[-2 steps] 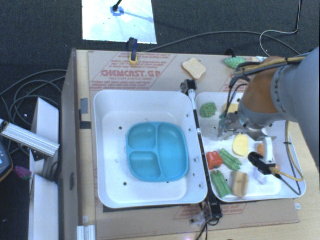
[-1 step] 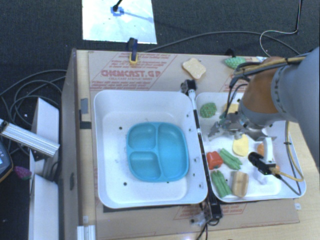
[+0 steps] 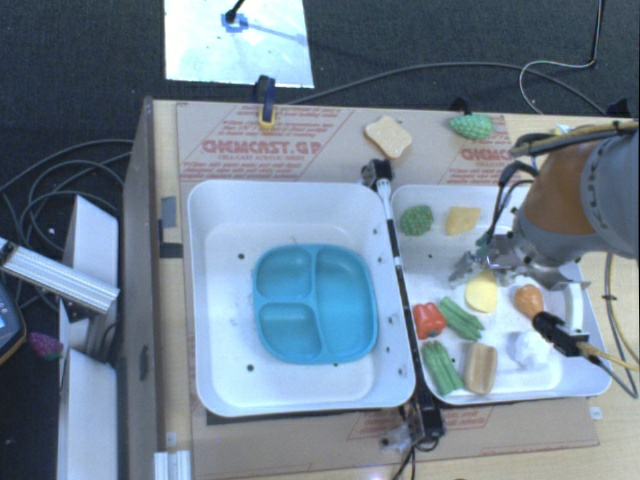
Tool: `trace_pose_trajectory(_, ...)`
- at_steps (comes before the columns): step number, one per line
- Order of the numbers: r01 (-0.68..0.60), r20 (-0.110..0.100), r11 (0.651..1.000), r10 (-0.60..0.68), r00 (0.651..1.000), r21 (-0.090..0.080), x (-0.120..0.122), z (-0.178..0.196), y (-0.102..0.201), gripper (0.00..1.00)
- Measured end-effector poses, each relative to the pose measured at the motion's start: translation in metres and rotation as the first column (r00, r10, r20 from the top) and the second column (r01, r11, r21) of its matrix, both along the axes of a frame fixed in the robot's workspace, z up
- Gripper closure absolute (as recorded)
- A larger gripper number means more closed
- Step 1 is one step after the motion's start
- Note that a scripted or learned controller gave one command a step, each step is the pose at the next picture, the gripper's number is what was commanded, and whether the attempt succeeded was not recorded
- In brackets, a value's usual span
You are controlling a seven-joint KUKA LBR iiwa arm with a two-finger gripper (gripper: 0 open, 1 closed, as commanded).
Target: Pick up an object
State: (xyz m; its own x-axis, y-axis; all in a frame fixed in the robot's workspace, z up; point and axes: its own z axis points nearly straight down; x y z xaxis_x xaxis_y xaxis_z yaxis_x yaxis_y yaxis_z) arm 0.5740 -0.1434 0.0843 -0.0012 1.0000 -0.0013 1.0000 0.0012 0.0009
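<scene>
Toy food lies in the right bin [image 3: 405, 196]: a yellow round piece [image 3: 481, 295], an orange piece [image 3: 528, 299], green beans [image 3: 460, 317], a red pepper [image 3: 428, 318] and more. The hand [image 3: 484, 259] hangs just above the yellow round piece, with nothing seen between its fingers. How wide they stand cannot be told. The pieces sit close together, so the fingers could bump the orange piece or the beans. The round piece might also roll away and slip out.
</scene>
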Motion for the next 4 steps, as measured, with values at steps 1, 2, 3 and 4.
trace_pose_trajectory(1,-0.001,0.002,1.000,0.001,1.000,0.000,0.001,0.011,0.000,1.00)
trace_pose_trajectory(2,-0.001,0.002,1.000,0.001,1.000,0.001,0.001,0.011,0.001,0.00)
trace_pose_trajectory(3,0.000,-0.001,1.000,0.000,1.000,0.001,-0.023,0.000,-0.006,0.00)
trace_pose_trajectory(4,-0.001,0.003,1.000,0.001,1.000,0.001,-0.021,0.011,-0.006,1.00)
